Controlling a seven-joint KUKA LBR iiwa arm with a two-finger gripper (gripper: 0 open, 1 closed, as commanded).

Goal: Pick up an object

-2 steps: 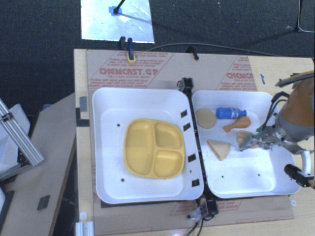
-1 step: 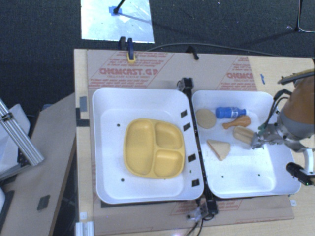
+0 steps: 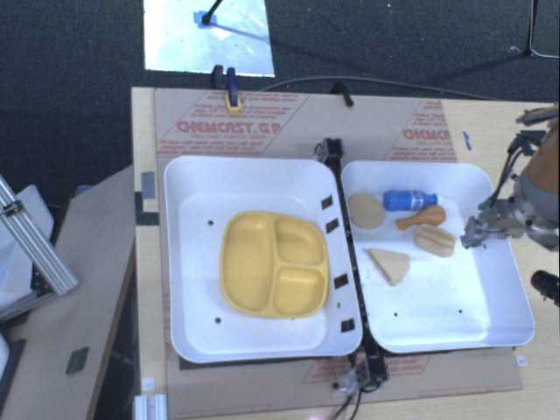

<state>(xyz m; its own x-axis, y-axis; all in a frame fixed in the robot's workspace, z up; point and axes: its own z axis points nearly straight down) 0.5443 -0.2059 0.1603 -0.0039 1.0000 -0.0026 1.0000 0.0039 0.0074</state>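
Grey arm [image 3: 535, 201] — orange band (thin cables alongside), small dark gripper [image 3: 475, 232].

Even, fairly bright overhead light falls on the bench [image 3: 289, 121], with the two white bins [image 3: 254, 191] nearly washed out and only faint, soft shadows under the objects. A shiny sheet [image 3: 210, 24] on the dark floor [image 3: 70, 59] glares pale blue. The picture is slightly soft and grainy, with the arm [image 3: 534, 199] at the right edge blurred.
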